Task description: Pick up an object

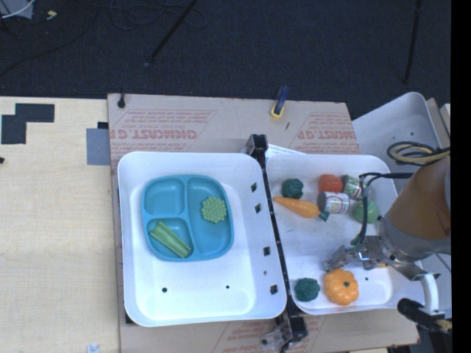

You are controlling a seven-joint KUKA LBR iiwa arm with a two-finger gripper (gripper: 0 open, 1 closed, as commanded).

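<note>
Left bin (147,285): blue divided plate (188,218) holding green stalk (169,239) and green round cluster (214,209); bare floor below it. Right bin (309,241): broccoli (293,188), carrot (297,207), tomato (330,183), can (336,203) up top; dark green piece (307,289) and orange pumpkin (341,287) at the near rim. Claw (346,257) just above the pumpkin, pinching nothing visible; spread or not, cannot tell.

The arm (419,212) covers the right bin's (309,252) right edge, partly hiding a green item (368,210) there.
</note>
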